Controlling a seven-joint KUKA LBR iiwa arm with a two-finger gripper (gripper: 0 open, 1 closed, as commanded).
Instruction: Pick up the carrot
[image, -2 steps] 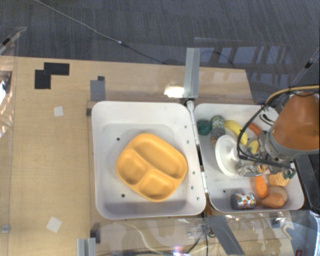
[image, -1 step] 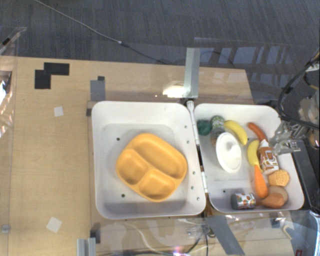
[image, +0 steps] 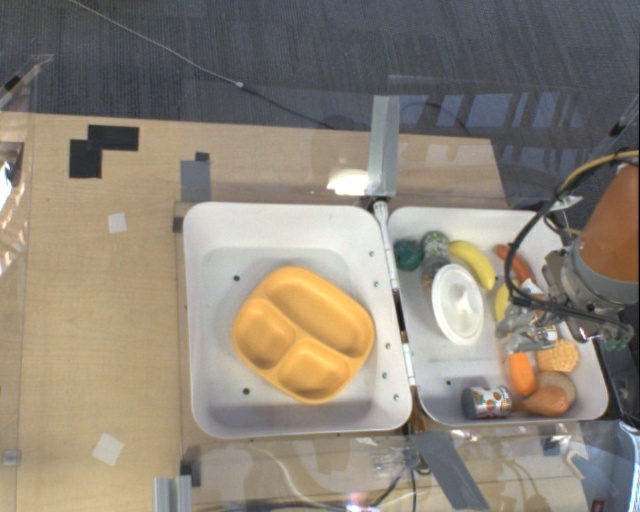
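The carrot (image: 522, 373) lies near the right bin's (image: 440, 400) near edge, just below the gripper (image: 527, 327), whose jaws' state cannot be told; a short, straight descent should be made, clear of the can (image: 487, 402).

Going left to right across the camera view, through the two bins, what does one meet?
Yellow three-compartment plastic plate in the left white bin → dark green round vegetable → round white lid-like dish → orange carrot → grey arm's gripper.
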